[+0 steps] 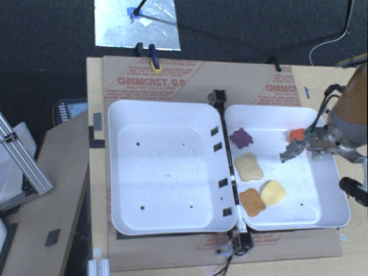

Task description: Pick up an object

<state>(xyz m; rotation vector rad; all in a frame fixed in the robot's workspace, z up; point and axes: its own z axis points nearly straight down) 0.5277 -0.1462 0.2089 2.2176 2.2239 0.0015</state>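
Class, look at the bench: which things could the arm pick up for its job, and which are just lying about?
For the job:
- purple piece
- beige piece
- yellow piece
- brown piece
- orange piece
- end effector, over the right bin

Lying about:
- left bin
- cardboard sheet
- foil sheet
- clamp

A foil sheet (137, 16) lies beyond the cardboard-covered bench (190, 76).
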